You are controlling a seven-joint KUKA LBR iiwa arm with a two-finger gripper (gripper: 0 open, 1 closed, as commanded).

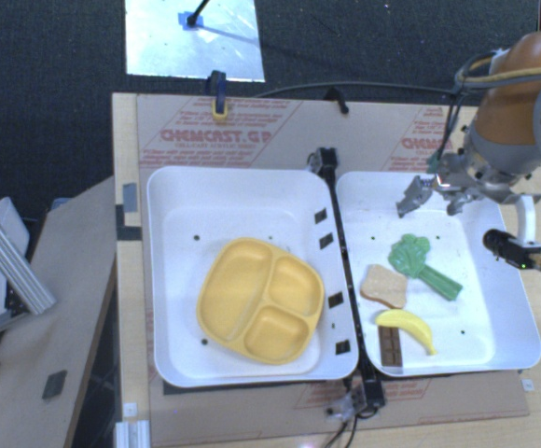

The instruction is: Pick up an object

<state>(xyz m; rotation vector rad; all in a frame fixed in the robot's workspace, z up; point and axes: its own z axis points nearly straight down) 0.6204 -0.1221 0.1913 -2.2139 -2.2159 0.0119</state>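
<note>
Two-finger gripper [436,195] hangs over the right white bin [504,343], jaws spread wide, holding nothing. Nearest target: green plastic broccoli toy [420,261] on the bin floor, just below. Looks light, rigid, slick. I'd pinch across the narrow stalk, not the lumpy head.

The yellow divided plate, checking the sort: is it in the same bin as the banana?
No, the yellow divided plate lies in the left bin, the banana in the right bin.

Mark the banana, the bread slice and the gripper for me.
banana [408,329], camera view, middle of its yellow curve.
bread slice [384,287], camera view, centre of its top face.
gripper [435,200], camera view, midway between its two fingertips.
</note>
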